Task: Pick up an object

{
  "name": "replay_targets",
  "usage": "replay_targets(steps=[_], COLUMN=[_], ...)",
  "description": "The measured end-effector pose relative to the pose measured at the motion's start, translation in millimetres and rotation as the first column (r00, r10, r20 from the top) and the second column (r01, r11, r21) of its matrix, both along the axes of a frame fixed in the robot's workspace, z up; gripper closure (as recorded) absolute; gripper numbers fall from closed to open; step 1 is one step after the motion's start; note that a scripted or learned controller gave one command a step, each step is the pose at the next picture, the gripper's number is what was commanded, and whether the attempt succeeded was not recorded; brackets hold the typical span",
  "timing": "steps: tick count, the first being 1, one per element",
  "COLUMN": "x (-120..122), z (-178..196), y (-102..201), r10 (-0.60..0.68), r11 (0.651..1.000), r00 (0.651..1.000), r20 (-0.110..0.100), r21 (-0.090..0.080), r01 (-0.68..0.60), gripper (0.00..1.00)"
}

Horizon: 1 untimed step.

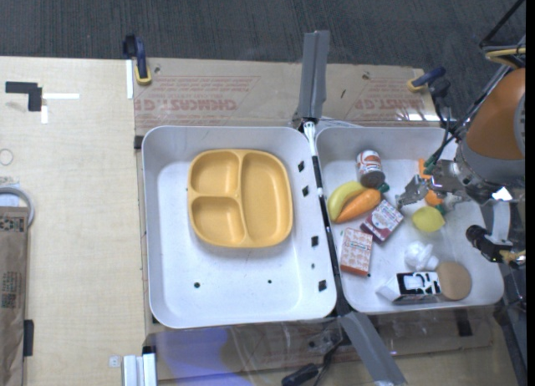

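My gripper (420, 191) hangs low over the right bin (493, 292), near its right side. It sits just above a yellow lemon (428, 220), and a small orange object (433, 198) lies right against it. To its left lie a red carton (384, 220), a carrot (361, 202), a banana (341, 197) and a small can (369, 167). Nearer the front are an orange box (357, 251), a white crumpled item (418, 254), a black-and-white box (416, 286) and a brown disc (454, 281).
The left bin (167, 276) holds a yellow divided plate (241, 197). A grey divider (314, 83) stands between the bins at the back. The arm's orange band (500, 117) hangs over the right bin's far right corner.
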<state>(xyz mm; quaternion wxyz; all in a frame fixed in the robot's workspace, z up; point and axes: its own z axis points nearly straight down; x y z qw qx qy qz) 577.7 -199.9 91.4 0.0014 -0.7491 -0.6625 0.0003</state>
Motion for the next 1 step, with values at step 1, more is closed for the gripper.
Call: replay_targets(steps=[1], x=[0.1], z=[9.1], y=[-0.7], r10=[-0.002], r11=[1.0], r00=[1.0], r20=[0.0], r21=[0.0], r01=[0.002], gripper=[1.0])
